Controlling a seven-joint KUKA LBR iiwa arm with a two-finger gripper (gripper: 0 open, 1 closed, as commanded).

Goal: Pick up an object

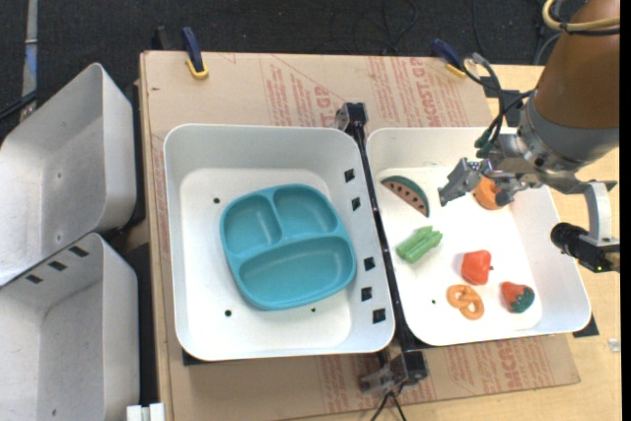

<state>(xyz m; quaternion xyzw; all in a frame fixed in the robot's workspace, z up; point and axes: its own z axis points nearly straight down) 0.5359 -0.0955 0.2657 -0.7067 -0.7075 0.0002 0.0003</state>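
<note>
My gripper hangs over the upper right part of the right bin. A small round orange object sits between its dark fingers, and the fingers are shut on it. In the same bin lie a watermelon slice, a green bean-like piece, a red pepper, an orange pretzel and a red fruit with a green top.
The left bin holds a blue divided plate. A black divider runs between the two bins. Two more white bins stand off the bench at the left. The arm's orange band rises at the right.
</note>
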